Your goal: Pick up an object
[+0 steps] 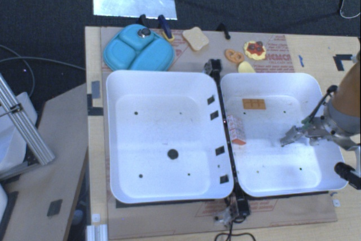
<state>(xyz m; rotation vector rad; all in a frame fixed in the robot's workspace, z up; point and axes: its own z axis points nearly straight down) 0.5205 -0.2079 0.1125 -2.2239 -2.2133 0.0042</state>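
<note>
1. The counter (316, 62) carries two white bins; the right bin (271, 178) holds the targets.
2. The arm (344, 110) enters at 3 o'clock, wrist low over the bin floor.
3. The gripper (290, 137) points toward 9 o'clock; whether its fingers are apart or closed, I cannot tell.
4. A small red-and-white carton (236, 131) lies at 9 o'clock from it, long axis roughly 12-to-6, by the bin's left wall.
5. A waffle-like brown tile (254, 104) lies at 11 o'clock, slightly nearer.

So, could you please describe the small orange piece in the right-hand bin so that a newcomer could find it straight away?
Start at the right bin, the one where the arm's gripper hangs. Near its back wall, left of centre, lies the orange waffle piece, flat and rectangular with a grid of squares. The red-and-white packet by the left wall is paler and lies nearer the front.
</note>
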